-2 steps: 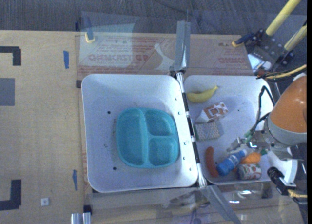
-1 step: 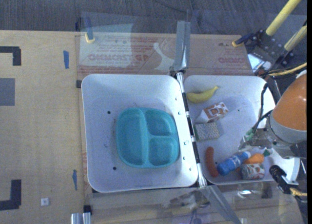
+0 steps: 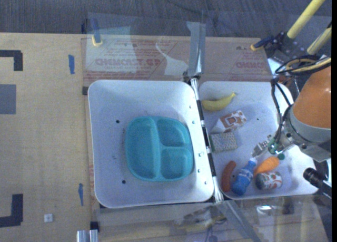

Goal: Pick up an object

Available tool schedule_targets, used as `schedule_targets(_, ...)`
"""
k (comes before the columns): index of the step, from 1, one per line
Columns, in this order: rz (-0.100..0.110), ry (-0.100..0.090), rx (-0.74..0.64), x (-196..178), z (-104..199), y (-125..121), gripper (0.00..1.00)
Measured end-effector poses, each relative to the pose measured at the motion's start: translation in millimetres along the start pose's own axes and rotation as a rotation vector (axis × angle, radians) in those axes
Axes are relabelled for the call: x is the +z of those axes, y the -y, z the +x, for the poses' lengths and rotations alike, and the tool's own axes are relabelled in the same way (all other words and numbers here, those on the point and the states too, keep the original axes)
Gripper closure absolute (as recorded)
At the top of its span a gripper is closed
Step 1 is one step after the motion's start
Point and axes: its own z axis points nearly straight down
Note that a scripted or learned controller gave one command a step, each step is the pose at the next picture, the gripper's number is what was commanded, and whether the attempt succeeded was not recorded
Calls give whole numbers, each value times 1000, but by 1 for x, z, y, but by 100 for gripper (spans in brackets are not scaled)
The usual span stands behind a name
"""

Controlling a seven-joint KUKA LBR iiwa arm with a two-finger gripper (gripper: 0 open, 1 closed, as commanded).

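Step in hand: We judge the arm is in its approach, low over the right bin (image 3: 263, 106) and not yet lifting anything.

Gripper: We see the gripper (image 3: 269, 147) at the bin's right side, just above a small orange carrot (image 3: 269, 163).

Jaws: We cannot tell whether they are open or closed; the tip is small and blurred, and we see nothing clearly held between it.

Likely target: The carrot, lying near the bin's lower right, looks closest to the tip. We cannot tell if they touch.

Neighbours: A blue bottle (image 3: 243, 178) lies just left of the carrot, a round can (image 3: 268, 181) just below it, and a red sausage (image 3: 228, 175) left of the bottle.

Further off: A banana (image 3: 218, 102), a small carton (image 3: 232, 121) and a grey sponge (image 3: 224, 142) sit in the upper left part of the same bin.

Left bin: The left bin (image 3: 105, 146) holds a teal divided plate (image 3: 158, 148).

Next move: We think it calls for a straight descent onto the carrot, a firm close, then a lift clear of the crowded bottle and can.
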Motion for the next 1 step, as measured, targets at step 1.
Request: schedule_targets(1,1,-1,329,-102,47,-22,100)
